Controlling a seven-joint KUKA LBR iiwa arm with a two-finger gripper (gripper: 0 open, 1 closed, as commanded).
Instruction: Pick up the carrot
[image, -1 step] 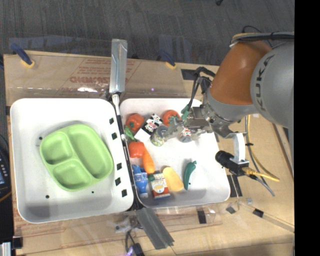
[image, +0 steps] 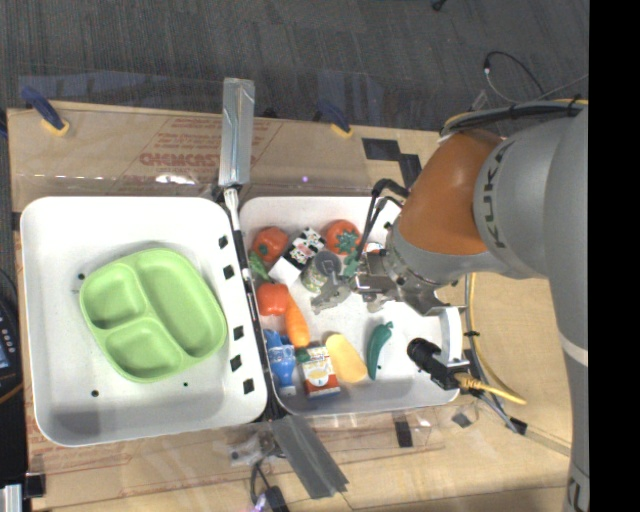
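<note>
The carrot (image: 297, 327) is a short orange stick lying in the right bin (image: 420, 395), near its left wall and just below an orange-red vegetable (image: 272, 297). My gripper (image: 331, 282) hangs over the middle of that bin, up and to the right of the carrot and a small gap away from it. The grey arm with its orange band reaches in from the right and hides the bin's right part. Nothing shows as held.
Around the carrot lie a blue bottle (image: 280, 360), a small juice carton (image: 318, 370), a yellow piece (image: 347, 358) and a green chili (image: 379, 345). Two red tomatoes (image: 268, 245) (image: 342, 237) and a black-and-white item (image: 308, 245) sit at the back. The left bin (image: 60, 400) holds a green divided plate (image: 150, 312).
</note>
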